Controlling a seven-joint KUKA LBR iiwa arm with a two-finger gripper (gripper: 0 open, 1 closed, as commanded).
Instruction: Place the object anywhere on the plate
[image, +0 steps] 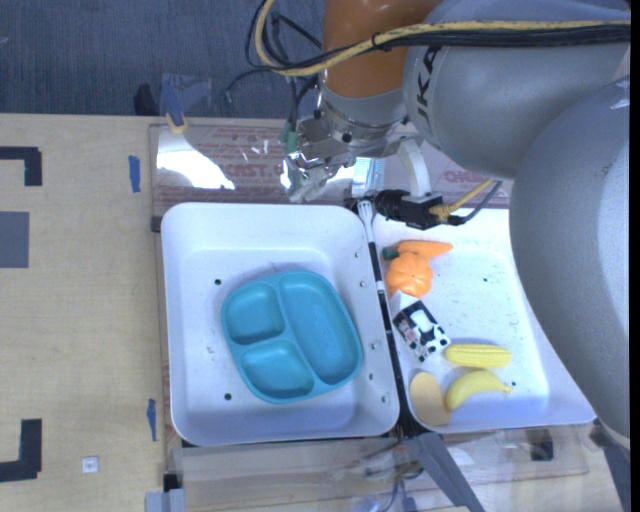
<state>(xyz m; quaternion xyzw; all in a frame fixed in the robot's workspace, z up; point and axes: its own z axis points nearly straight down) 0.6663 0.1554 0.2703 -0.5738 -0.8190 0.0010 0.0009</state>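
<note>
From my remote seat I could see the gripper (305, 172) hanging above the far rim of the left bin (190, 240), just below the arm's orange band (365, 40). Its metal fingers were a blur of glare against the shiny strip behind them, so I could not tell how far apart they stood, and I saw nothing between them.

The blue three-compartment plate (290, 335) lay near the middle of the left bin with nothing on it. All the candidates sat in the right bin (520, 300), across the divider from the gripper: an orange pepper-like toy (408, 272) with an orange carrot-like piece (425, 247) just behind it, a small black-and-white block (420, 330), a yellow corn-like piece (478, 354), a banana (475, 386) and a pale slice (428, 396).

My worry was the crowding. The two orange toys were touching or nearly so, and the banana, corn and slice lay close together, so a descent could have nudged a neighbour or closed on two things. The pepper and block also lay near the divider, where a finger might have struck the bin wall. The rounded toys looked likely to slip out, and any release near the plate's raised rim could have let one roll off into the bin.
</note>
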